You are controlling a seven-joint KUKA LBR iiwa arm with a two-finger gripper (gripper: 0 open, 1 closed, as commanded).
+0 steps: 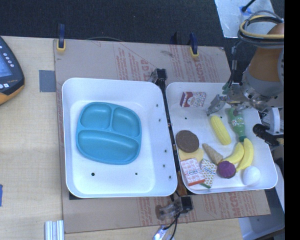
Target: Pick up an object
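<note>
Objects for picking are gathered in the right bin, at the frame's lower right: bananas, a corn cob, a brown disc. A blue divided plate is seen in the left bin. The gripper is poised over the right bin's upper part, fingers spread, nothing held.

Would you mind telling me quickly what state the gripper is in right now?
Gripper: cannot be told; it sits low over the right bin, above the corn.
</note>
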